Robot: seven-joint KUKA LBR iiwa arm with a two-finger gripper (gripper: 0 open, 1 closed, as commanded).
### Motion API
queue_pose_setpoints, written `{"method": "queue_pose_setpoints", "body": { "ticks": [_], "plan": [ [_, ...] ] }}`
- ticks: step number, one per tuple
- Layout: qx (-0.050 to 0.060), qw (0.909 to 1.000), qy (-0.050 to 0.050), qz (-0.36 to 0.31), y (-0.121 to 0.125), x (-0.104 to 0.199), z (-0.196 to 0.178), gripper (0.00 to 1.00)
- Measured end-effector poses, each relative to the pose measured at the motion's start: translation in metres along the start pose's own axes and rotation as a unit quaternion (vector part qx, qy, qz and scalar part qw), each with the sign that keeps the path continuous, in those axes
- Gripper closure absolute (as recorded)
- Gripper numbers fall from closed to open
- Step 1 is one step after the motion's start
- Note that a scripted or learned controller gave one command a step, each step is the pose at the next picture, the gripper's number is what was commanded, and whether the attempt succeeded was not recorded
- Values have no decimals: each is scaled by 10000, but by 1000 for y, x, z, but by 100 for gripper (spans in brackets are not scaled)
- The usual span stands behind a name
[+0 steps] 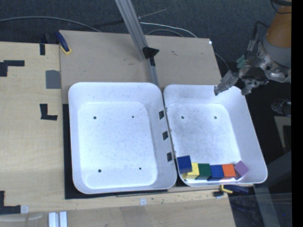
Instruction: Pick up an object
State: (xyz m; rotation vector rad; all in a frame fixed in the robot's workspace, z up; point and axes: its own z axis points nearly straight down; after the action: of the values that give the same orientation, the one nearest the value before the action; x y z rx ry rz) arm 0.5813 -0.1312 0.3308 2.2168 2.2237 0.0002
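Camera view: the gripper [223,87] hangs at the far right corner of the right bin [252,126], just over its rim, and nothing is seen between its tips. At this slant and size I cannot tell whether it is spread or pressed together. The arm [279,32] comes in from the view's right, its orange band high up at the frame edge, the wrist bent so the tool points down and toward the view's left, into the bin.

Below the gripper toward the view's bottom, the right bin's floor lies open. The task's things sit well apart from the tool, at the opposite wall of that same bin: a row of small blocks packed against the near rim. From the row's left end these are a blue block [184,163], slightly farther in than the rest, a yellow block [191,172] touching it, a green block [204,170], a second blue block [217,171], an orange block [228,170] and a purple block [241,168] tilted in the corner.

To the tool's left, beyond the shared edge with its black clips [161,114], lies the left bin [71,96]. A slanted metal pole [131,18] rises from behind that shared edge, up and to the left of the gripper and well apart from it.
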Motion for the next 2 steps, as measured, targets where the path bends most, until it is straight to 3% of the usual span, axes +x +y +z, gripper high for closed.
{"method": "queue_pose_setpoints", "body": {
  "ticks": [1, 2],
  "plan": [
    [1, 10000, -5, 5, 36, 9, 5, 0],
    [-2, 10000, 1, 7, 50, 14, -15, 0]
  ]
}}
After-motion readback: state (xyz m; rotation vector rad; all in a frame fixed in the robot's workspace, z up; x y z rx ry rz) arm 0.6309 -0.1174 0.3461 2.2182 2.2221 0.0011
